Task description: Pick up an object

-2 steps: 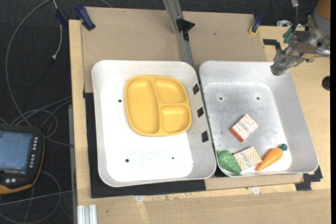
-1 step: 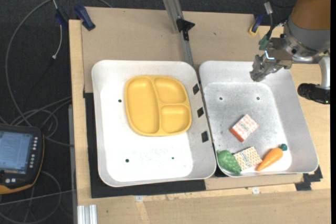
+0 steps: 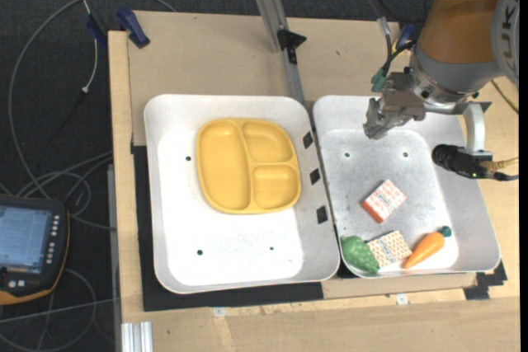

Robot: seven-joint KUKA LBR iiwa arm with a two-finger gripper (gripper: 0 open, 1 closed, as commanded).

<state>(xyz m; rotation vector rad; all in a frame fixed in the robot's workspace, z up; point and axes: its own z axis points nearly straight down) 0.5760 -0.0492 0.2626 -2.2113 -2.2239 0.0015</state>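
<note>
1. Overall, two white bins sat side by side on the bench; the left bin (image 3: pixel 165 202) is the landmark here, and the right bin (image 3: pixel 355 202) touched its right edge.
2. The arm (image 3: pixel 466 8), grey with an orange band, reached in over the far end of the right bin, well right of the left bin.
3. One yellow divided tray (image 3: pixel 247 165) with three compartments lay inside the left bin, toward its far right part; nothing sat in the compartments.
4. The gripper (image 3: pixel 375 128) hung over the right bin's far end; whether it was wide or narrow could not be told, and nothing showed in it.
5. Four small things lay in the right bin: one red-and-white box (image 3: pixel 384 200), and at the near edge one green vegetable (image 3: pixel 358 254) closest to the left bin, one patterned packet (image 3: pixel 388 247), and one carrot (image 3: pixel 426 247) farthest from it.
</note>
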